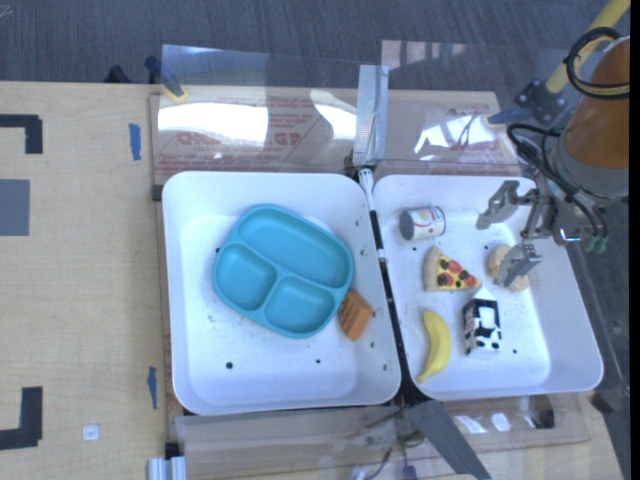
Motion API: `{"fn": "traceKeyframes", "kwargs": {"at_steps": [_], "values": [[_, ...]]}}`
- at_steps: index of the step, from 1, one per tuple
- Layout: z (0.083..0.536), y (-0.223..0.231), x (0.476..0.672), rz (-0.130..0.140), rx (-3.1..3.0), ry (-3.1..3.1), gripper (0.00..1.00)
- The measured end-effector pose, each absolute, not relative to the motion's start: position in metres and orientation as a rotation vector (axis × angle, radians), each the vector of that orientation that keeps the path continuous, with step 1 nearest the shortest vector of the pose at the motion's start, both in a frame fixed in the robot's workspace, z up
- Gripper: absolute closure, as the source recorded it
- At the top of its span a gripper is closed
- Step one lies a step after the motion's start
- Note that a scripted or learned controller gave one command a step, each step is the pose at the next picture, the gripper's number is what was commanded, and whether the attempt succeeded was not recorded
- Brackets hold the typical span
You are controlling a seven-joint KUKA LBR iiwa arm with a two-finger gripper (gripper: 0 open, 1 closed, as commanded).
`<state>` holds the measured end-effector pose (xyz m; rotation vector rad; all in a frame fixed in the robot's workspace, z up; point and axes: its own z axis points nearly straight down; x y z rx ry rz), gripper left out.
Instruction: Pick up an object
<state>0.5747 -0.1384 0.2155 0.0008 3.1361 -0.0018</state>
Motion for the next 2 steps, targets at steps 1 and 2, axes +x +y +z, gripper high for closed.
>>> {"fn": "traceKeyframes", "kwargs": {"at_steps": [1,2], "values": [[0.1,-0.114,0.611,-0.001,-0.101,3.132,0.0],[0.112,-0.112,0.613,-0.002,-0.105,3.124,1.0]]}}
